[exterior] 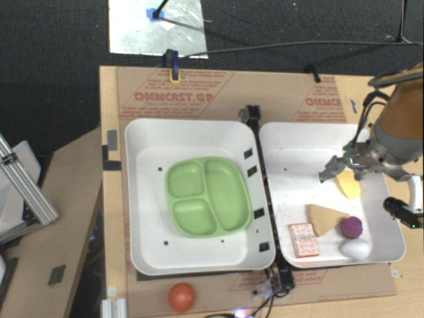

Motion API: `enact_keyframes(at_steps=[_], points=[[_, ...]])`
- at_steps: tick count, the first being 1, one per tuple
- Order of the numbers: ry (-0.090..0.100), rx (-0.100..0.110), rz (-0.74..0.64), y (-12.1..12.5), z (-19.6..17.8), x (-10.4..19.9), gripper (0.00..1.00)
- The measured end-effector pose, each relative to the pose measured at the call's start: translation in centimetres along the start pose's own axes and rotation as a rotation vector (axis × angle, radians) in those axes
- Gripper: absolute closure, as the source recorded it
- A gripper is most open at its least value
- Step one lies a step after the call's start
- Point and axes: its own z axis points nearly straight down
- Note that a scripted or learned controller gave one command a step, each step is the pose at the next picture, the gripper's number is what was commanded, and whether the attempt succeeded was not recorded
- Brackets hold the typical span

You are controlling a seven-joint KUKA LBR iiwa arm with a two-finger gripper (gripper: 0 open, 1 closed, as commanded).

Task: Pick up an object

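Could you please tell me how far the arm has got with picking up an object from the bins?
Done: the gripper has reached into the right bin and sits by the yellow piece. In hand: nothing visibly lifted; I cannot tell whether it grips the piece. Left: grasp and raise one object. The wedge, purple ball, white egg and small box lie on the bin floor.

The setting is a robotics laboratory test bench. A flat brown cardboard sheet printed with red lettering [179, 91] covers the bench top, held at its far edge by a blue and yellow spring clamp [172, 65]. Two shallow white plastic bins [142, 151] sit side by side on it, joined by black clips. Black cables [298, 45] run across dark carpet-like flooring. A silver extruded aluminium rail [23, 184] stands at the left.
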Motion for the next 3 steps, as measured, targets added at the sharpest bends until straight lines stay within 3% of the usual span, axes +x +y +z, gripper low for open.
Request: enact_keyframes(at_steps=[1,2,3], points=[[0.000,-0.001,0.000,0.3,4.2,0.1,0.00],[-0.003,-0.008,0.000,0.5,2.9,0.0,1.00],[-0.003,-0.010,-0.002,0.1,-1.6,0.2,1.00]])
